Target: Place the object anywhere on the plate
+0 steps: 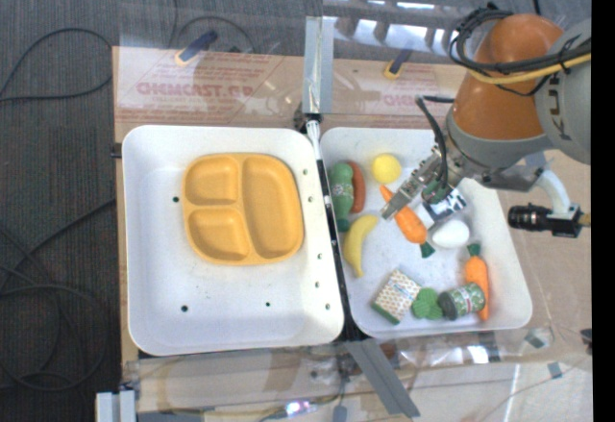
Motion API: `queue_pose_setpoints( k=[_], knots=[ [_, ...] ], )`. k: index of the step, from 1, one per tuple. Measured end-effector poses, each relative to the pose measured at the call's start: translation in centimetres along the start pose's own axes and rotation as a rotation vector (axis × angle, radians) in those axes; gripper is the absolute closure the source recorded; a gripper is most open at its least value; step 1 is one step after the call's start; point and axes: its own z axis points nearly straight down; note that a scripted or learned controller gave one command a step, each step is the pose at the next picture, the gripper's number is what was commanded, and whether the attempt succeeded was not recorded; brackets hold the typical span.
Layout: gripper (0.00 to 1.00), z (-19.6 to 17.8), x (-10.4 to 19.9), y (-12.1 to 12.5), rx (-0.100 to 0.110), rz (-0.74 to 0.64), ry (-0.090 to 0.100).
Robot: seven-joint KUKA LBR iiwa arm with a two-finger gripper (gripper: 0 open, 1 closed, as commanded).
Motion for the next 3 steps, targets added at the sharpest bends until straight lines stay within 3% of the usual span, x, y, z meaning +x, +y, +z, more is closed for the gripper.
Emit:
queue_pose_setpoints(
  k=[1, 2, 3],
  knots=[
    [1.0, 3.4, 3.2, 5.9, -0.002, -0.007, 0.003],
    [1.0, 2.0, 8.1, 12.0, -0.004, -0.175, 0.001],
    [0.0, 2.1, 8.1, 12.0, -0.003, -0.175, 0.001]
  ],
)
